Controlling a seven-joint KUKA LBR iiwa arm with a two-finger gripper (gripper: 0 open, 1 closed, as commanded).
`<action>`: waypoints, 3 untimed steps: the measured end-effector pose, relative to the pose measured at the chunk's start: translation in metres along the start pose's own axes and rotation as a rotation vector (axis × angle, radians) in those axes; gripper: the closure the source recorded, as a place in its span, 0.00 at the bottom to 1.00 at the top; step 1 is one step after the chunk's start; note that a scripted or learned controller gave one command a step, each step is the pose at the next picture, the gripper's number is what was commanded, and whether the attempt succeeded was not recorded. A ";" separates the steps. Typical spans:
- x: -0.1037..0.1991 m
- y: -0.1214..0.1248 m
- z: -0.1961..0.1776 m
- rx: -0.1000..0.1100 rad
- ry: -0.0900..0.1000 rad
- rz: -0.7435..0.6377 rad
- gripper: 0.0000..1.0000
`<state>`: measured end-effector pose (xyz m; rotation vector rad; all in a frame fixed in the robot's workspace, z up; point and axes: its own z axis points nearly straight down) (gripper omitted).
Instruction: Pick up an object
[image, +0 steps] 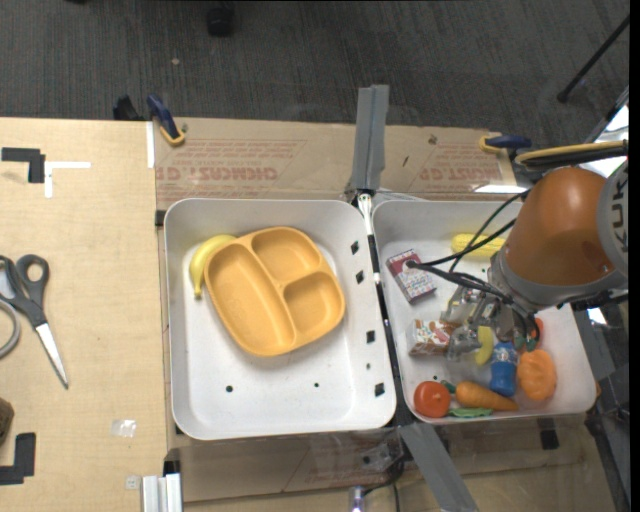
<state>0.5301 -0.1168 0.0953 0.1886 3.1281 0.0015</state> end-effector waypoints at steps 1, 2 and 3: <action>0.038 -0.104 0.000 0.005 0.000 -0.042 1.00; 0.039 -0.102 0.002 0.001 0.004 -0.045 0.00; -0.029 -0.065 0.002 0.001 0.002 0.058 0.00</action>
